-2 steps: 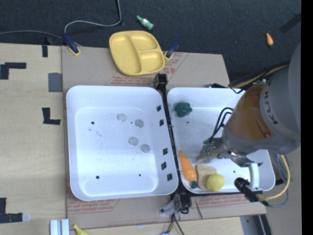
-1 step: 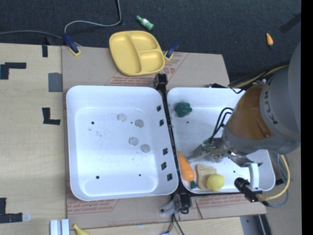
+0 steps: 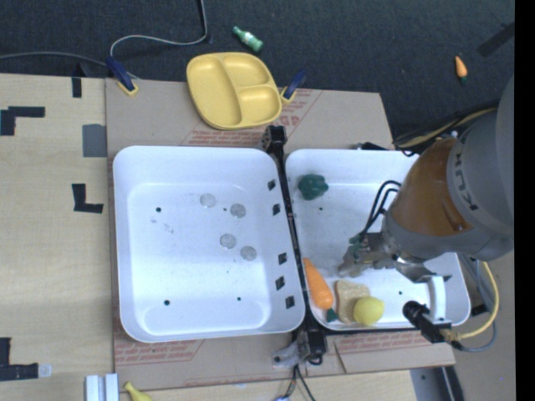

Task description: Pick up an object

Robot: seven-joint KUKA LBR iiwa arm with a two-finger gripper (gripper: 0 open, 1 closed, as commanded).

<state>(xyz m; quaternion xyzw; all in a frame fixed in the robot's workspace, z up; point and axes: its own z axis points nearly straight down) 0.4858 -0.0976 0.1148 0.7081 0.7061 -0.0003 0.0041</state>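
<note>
Left of the divider [image 3: 284, 224] that splits the two bins, the left bin [image 3: 134, 249] has just a few small grey discs [image 3: 227, 221] on its floor. They lie flat and look hard to grab.

Right of the divider, close against it, lies the carrot [image 3: 317, 283] (the thing I would go for). It is in the right bin [image 3: 351, 159], near the front. Its long side runs from up-left to down-right, with the orange end toward the divider and the green tip toward the front wall. Just past the carrot, still going away from the divider, sit a pale block [image 3: 349, 294] and a yellow ball [image 3: 369, 310], touching each other. Far back from these, also near the divider, is a green lump [image 3: 313, 186].

Further from the divider hangs the gripper [image 3: 358, 256], low over the bin floor, near the carrot and the block. I see nothing held in it. I cannot tell if it is wide or narrow, because it is dark and small.

So the job looks not yet done. All the toys lie on the bin floor. What is left, I think, is to reach one, close on it and lift it.
</note>
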